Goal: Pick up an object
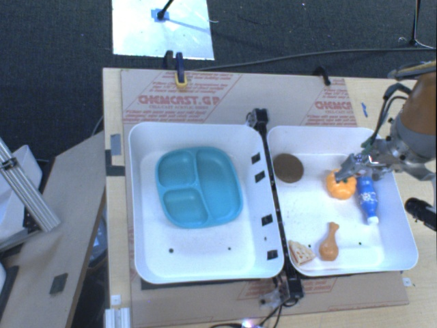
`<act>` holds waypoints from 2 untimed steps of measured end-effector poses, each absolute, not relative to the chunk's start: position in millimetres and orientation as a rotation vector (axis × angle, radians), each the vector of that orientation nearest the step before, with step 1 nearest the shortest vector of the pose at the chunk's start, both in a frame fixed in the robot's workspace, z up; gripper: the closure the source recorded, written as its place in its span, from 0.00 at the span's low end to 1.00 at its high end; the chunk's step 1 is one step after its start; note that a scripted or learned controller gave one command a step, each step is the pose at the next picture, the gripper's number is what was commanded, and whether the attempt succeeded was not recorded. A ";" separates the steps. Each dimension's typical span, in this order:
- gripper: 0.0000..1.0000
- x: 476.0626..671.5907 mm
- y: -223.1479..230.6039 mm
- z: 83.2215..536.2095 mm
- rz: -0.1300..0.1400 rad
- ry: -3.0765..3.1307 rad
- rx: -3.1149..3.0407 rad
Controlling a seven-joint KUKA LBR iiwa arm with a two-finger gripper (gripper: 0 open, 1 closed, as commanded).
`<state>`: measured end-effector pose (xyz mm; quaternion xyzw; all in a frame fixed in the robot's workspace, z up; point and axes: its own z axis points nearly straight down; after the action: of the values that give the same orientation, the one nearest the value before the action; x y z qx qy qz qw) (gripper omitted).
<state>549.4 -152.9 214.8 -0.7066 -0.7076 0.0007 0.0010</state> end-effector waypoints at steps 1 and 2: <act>0.00 550.0 -145.1 170.0 0.001 -2.221 -2.219; 0.00 548.2 -150.2 126.6 0.002 -2.221 -2.219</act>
<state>548.2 -150.2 126.6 -0.7068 -0.7074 0.0006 0.0012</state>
